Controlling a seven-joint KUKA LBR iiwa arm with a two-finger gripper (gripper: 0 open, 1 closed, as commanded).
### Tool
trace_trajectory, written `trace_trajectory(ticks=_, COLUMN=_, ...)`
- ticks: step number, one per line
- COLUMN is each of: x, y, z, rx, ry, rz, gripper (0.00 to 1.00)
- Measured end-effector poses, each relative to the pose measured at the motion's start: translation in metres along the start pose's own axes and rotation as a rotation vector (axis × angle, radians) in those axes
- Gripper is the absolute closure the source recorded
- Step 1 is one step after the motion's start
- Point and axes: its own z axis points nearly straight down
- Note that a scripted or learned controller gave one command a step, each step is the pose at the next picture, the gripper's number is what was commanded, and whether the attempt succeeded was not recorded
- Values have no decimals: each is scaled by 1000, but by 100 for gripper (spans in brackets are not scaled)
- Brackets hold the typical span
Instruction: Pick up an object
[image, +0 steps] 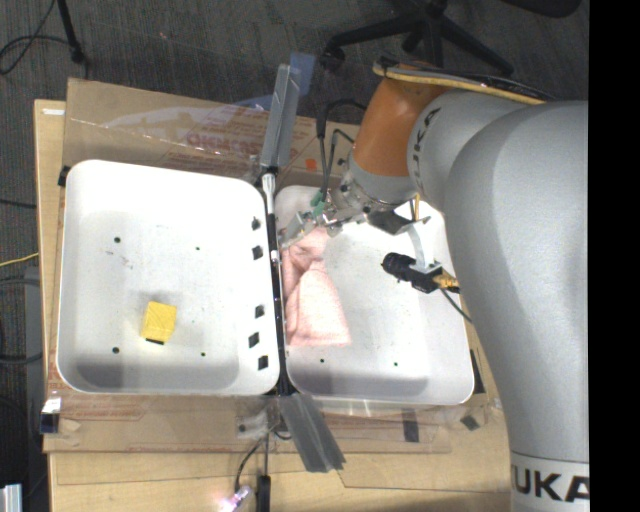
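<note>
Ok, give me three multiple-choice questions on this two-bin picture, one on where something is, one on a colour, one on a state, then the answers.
1. Where does the small yellow sponge block lie?
A. In the left white bin
B. In the right white bin
C. On the cardboard outside the bins

2. What colour is the crumpled cloth by the right bin's left wall?
A. Blue
B. Pale pink
C. Black

3. What is the yellow block's state?
A. Resting alone on the bin floor
B. Lifted by the gripper
C. Wrapped in the cloth

Answers: 1 A, it sits in the left bin's lower part. 2 B, the fabric looks pale pink. 3 A, the gripper is over the right bin, far from it.
</note>
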Motion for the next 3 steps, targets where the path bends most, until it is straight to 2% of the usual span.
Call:
trace_trajectory(ticks=1, x=-11, y=-13, z=37, rx=-3, ry=-3, rz=49, gripper=0)
trace_trajectory(ticks=2, x=-9, y=-12, z=27, rx=0, ry=1, rz=43, gripper=100)
trace_trajectory(ticks=3, x=7, y=2, z=-62, rx=4, ry=5, rz=236, gripper=100)
